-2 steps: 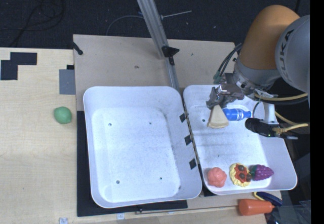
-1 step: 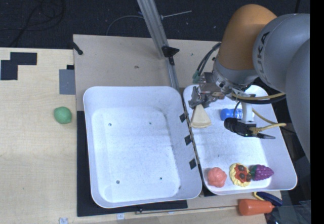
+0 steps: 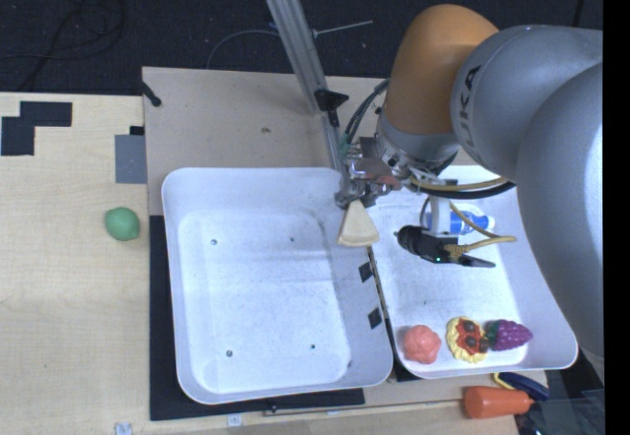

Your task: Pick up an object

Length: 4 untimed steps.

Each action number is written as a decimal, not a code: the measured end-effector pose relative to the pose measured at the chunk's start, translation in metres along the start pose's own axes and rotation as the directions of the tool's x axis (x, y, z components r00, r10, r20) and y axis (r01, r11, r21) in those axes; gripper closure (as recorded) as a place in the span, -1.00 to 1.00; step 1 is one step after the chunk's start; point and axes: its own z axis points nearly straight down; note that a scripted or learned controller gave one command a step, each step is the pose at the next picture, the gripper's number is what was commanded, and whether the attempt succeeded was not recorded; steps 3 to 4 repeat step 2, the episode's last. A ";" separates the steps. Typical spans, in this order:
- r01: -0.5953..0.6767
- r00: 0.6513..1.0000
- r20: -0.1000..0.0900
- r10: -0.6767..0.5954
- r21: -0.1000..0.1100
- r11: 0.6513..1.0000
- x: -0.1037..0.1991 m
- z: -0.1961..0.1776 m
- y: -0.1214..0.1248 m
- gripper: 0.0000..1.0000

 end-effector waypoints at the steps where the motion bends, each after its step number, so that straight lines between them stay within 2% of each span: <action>1: 0.000 1.000 0.000 0.000 0.000 1.000 0.048 0.001 0.011 1.00; 2: -0.001 1.000 0.001 0.001 0.000 1.000 0.047 0.001 0.011 -1.00; 4: -0.001 1.000 0.001 0.001 0.000 1.000 0.047 0.001 0.011 -1.00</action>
